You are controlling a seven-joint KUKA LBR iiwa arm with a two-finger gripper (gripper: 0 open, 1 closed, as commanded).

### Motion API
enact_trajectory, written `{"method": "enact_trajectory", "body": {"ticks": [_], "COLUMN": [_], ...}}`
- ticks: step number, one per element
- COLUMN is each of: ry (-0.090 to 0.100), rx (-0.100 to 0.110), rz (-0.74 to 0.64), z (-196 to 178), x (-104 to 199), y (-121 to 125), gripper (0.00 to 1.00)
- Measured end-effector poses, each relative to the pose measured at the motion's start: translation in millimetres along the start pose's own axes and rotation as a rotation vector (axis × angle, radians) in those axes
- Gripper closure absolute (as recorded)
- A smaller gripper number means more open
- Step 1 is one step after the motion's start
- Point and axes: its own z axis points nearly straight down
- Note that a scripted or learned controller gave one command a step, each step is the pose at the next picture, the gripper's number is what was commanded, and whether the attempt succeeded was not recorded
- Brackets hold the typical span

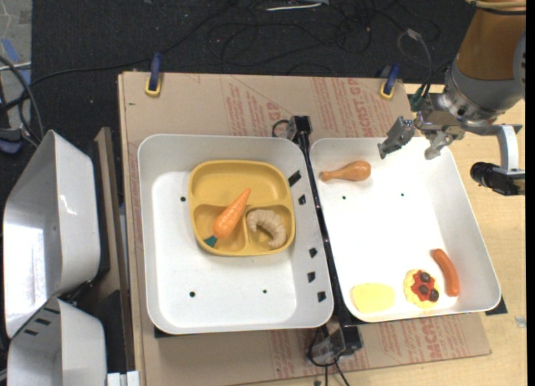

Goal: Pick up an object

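My gripper [414, 140] hangs above the far edge of the right bin [401, 217], open, with nothing between its fingers. A toy chicken drumstick [347, 173] lies in that bin just left of and below the gripper. Near the bin's front edge lie a yellow flat piece [373, 297], a small pizza-like piece with red topping [422, 286] and a red-orange sausage [445, 271]. In the left bin [167, 292] a yellow divided plate [201, 177] holds a carrot [231, 214] and a pale shrimp-like piece [267, 226].
Both bins rest on a cardboard-covered bench [251, 109] with clamps at the back. White containers [46, 217] stand off the bench to the left. Cables trail across the dark floor behind.
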Motion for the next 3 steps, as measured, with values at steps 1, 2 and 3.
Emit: {"method": "enact_trajectory", "body": {"ticks": [1, 2, 3], "ry": [-0.002, -0.001, -0.001], "rx": [-0.012, -0.007, -0.006], "rz": [-0.002, -0.006, -0.001], "z": [-8, 51, 116], "x": [0, 6, 6], "y": [2, 10, 6], "gripper": [0.0, 0.0, 0.0]}}
